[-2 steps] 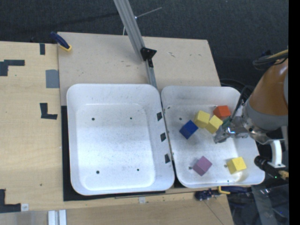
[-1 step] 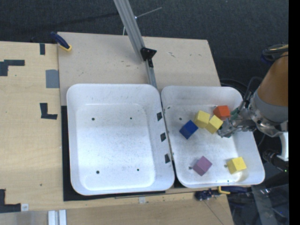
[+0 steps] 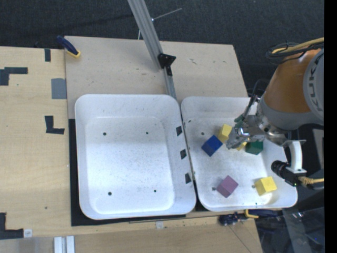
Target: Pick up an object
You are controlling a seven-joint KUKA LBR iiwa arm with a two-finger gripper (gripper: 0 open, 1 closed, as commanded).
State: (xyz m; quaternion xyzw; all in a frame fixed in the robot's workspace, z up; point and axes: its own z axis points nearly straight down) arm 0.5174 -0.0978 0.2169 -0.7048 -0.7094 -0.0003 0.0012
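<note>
My tool [image 3: 238, 137] is down inside the right bin [image 3: 202, 191], over the upper middle of its floor, with my grey arm and its orange band [image 3: 287, 86] reaching in from the right edge. From this slant I cannot tell how my tool is set, nor whether anything is caught in it.

Several small blocks lie in the right bin. A yellow block [image 3: 227, 131] sits just beside my tool on its left, so close that I cannot tell whether they touch. A blue cube [image 3: 211, 145] lies just below and left of that yellow block, nearer the bin's left wall. A green block [image 3: 255, 147] sits just to the right of my tool, partly hidden under my wrist. Toward the bin's near edge a purple cube [image 3: 227, 186] rests on the floor, well apart from my tool, and a second yellow cube [image 3: 265, 185] lies to its right, near the bin's lower right corner.

The left bin [image 3: 84, 109] stands side by side with the right one, their rims touching along the middle. Both rest on the desk [image 3: 31, 141]. A slanted metal rail [image 3: 145, 22] crosses the desk's far edge above the bins.
</note>
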